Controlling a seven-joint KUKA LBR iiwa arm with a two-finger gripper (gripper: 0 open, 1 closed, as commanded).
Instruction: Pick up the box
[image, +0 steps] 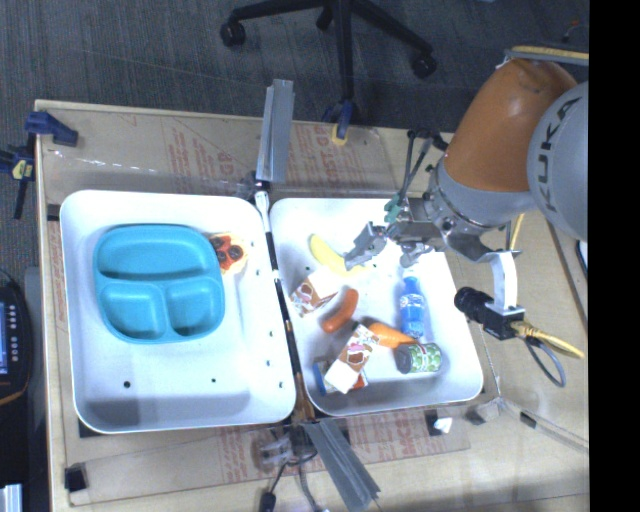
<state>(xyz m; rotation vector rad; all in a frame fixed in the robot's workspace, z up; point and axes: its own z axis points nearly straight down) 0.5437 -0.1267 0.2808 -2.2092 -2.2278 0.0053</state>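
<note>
A brown and white box (350, 364) lies tilted near the front of the right bin (460, 385), beside a carrot (388, 334). A smaller brown and white carton (311, 295) rests further left, near the bin's left wall. My gripper (386, 250) hovers over the back half of the right bin, above and to the right of a yellow banana (324, 251). Its fingers (364, 244) are spread, open, with nothing between them. It stands well behind the larger box and to the right of the small carton.
A red sausage (340, 310), a blue bottle (410, 305), a green can (420, 358) and a blue item (317, 377) crowd the right bin around the boxes. The left bin (160, 400) holds a blue divided tray (160, 280) and a small orange toy (230, 252).
</note>
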